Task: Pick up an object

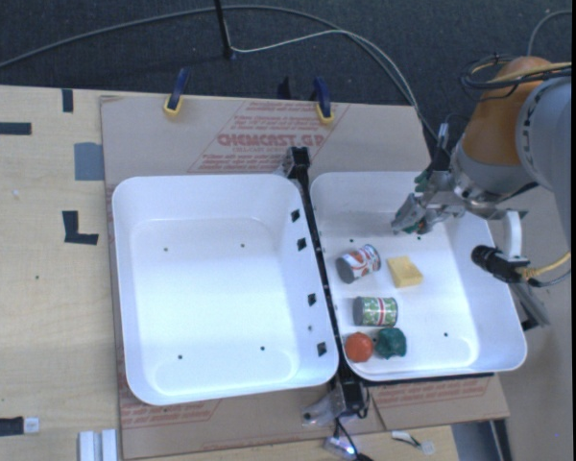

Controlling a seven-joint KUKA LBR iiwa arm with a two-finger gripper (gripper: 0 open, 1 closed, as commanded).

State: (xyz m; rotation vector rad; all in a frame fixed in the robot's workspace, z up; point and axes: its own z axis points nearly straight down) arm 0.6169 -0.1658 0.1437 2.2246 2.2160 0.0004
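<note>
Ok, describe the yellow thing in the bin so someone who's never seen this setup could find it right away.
Look in the right-hand white bin, the one the grey arm reaches over. Near its middle lies a small yellow block, just right of the tipped can with the red label and above the green-labelled can. It is the only yellow, flat-sided item; its neighbours are round.

bench wood-tone | cardboard sheet flat on it | 2 white bins on cardboard, prob. clamped
</note>
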